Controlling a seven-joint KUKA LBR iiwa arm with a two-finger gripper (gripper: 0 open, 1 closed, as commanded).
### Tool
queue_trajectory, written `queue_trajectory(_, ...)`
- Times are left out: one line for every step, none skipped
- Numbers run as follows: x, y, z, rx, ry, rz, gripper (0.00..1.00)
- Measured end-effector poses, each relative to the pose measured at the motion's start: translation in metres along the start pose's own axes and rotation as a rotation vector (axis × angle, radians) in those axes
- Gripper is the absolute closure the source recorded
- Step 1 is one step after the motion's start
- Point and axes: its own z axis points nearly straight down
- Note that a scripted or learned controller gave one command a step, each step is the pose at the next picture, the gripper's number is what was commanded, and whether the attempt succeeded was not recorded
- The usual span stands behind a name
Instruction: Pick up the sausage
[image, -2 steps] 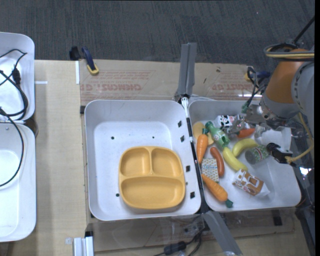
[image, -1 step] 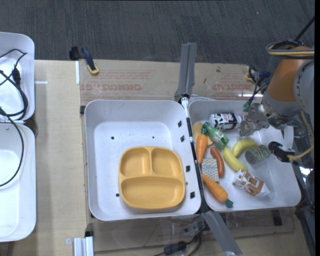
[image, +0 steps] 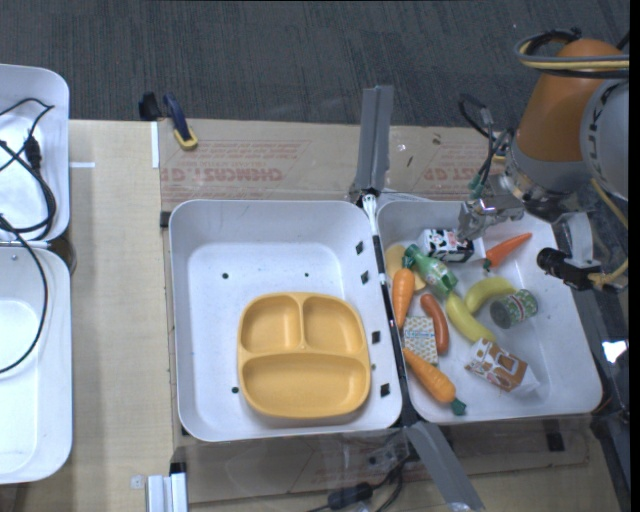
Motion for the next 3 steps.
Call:
queue_trajectory(-0.037, -0.067, 0.073, 0.003, 0.001, -0.024, 1.0)
queue_trajectory(0.025, -0.052, 0.069, 0.004, 0.001, 0.385, 1.0)
queue_trajectory(0.025, -0.052, 0.069, 0.005, 0.001, 0.385, 0.0)
